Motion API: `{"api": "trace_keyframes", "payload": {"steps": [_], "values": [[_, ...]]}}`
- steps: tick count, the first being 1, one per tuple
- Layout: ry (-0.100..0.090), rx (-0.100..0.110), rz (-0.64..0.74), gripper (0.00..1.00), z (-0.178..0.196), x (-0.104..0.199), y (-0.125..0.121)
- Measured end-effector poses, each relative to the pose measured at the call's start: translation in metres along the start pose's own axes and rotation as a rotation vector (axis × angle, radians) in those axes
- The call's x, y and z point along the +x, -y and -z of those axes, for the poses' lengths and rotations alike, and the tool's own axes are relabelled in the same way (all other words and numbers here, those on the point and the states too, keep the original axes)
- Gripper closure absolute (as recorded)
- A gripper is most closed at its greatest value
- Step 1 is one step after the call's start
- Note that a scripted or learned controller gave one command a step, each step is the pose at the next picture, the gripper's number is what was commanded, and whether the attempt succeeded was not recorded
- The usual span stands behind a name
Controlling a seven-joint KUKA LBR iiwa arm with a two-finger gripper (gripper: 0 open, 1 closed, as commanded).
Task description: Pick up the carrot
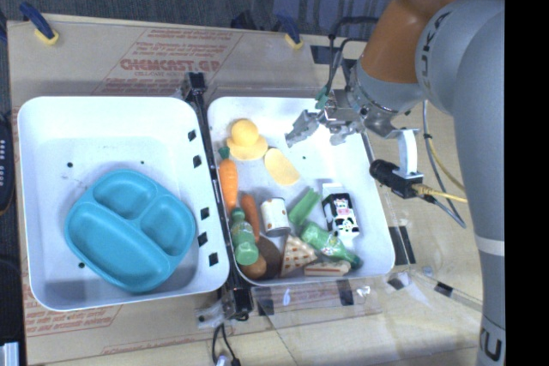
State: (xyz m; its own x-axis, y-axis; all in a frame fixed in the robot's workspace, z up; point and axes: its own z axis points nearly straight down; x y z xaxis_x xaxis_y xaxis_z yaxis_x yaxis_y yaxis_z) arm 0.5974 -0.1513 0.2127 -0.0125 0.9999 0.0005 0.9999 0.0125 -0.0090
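Camera view: toys crowd the right bin, half burying each other. Carrot lies against its left wall, below a yellow duck. Gripper hovers above the bin's upper part, fingers spread, holding nothing.

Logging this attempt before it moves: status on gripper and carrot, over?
Gripper above right bin's upper area, holding nothing. Carrot lies by the bin's left wall, ungrasped. Yellow duck just above it, second orange piece alongside.

Single fixed overhead camera, slanted down, both white bins framed
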Motion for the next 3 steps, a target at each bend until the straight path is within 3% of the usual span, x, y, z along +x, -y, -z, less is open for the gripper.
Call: {"api": "trace_keyframes", "payload": {"steps": [1,2,3], "values": [[0.002,0.001,-0.006,0.00,-0.121,0.055,-0.026],[-0.001,0.007,-0.231,0.00,-0.122,0.051,-0.003],[0.000,0.001,-0.452,0.00,-0.122,0.058,-0.001]]}}
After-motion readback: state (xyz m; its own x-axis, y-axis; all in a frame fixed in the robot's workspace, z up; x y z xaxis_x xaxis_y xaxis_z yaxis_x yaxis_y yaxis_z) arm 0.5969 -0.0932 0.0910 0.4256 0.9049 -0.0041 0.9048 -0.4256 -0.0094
